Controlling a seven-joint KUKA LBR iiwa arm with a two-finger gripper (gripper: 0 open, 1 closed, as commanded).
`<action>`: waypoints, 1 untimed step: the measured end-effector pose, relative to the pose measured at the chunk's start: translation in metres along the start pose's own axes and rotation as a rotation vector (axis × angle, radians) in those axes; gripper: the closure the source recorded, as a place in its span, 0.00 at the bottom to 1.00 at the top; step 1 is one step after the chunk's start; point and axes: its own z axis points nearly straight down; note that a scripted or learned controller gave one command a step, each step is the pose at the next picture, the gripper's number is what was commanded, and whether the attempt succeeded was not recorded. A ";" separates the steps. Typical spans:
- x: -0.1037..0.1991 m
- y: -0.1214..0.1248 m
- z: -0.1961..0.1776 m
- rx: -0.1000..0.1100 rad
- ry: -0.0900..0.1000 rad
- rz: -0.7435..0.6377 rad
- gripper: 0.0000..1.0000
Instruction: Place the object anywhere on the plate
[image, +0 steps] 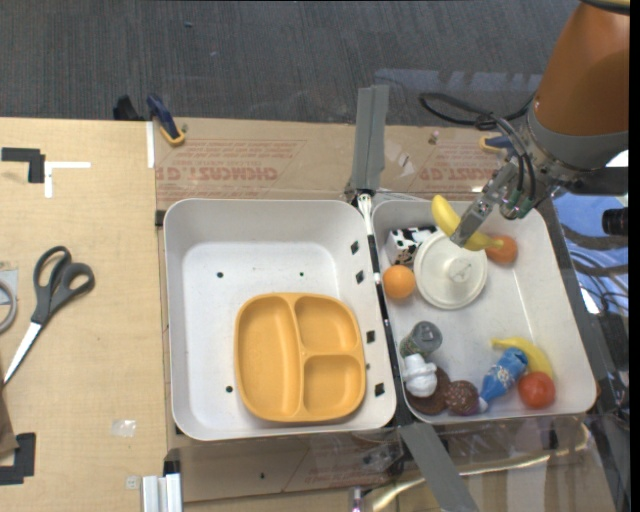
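A: Largest first; the arm (590, 80), grey with its orange band, reaches in from the right over the far end of the right bin (565, 300); the gripper (470, 228) is down among the toys there, tip beside a yellow banana (446, 213) and just above the white round lid (452, 272).

B: Jaws?

A: Cannot tell; they sit slanted and close over the banana, too small to read as wide or narrow; nothing clearly between them, so I record no hold.

B: And the target?

A: The yellow three-part plate (300, 357) lies in the left bin (190, 300), toward its near side, well apart from the gripper; nothing rests on it.

B: Doing the step well?

A: My judgement: the pick comes first; the banana is crowded by the lid, an orange ball (399, 282) and an orange piece (501, 250), so a grasp across its narrow body, then a clean lift clear of the wall between the bins before crossing; any compartment will do.

B: Surroundings?

A: Pale wooden worktop (70, 380), cardboard under the bins; scissors (50, 290) lie to the left; more small toys along the right bin's near edge, including a red ball (537, 390).
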 end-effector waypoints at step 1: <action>0.096 -0.001 0.039 0.000 0.002 -0.044 1.00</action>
